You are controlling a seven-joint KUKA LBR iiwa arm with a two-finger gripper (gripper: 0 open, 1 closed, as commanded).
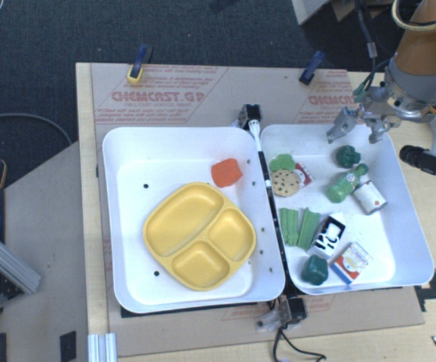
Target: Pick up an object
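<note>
The arm [422,36] reaches in from the right and holds the gripper [360,129] above the far edge of the right bin [414,225], with its jaws spread apart and nothing between them. No object has been lifted, so the step in hand is judged to be the approach before a grasp. The candidate objects lie in the right bin: a dark green ball-like piece [347,156] just below the gripper, a light green bottle-shaped toy [342,187] touching a small white can [369,197], a cookie [284,182] beside a green leafy piece [282,163], green bean pods [299,226], a black-and-white card [327,236], a dark green lump [315,269] and a small carton [350,262]. The left bin [127,157] holds a yellow divided plate [200,235] and an orange block [226,172]. The nearest target appears to be the dark green ball-like piece. The next move calls for centring the open jaws over it, descending until they straddle it, then closing. Its rounded form may slip.
</note>
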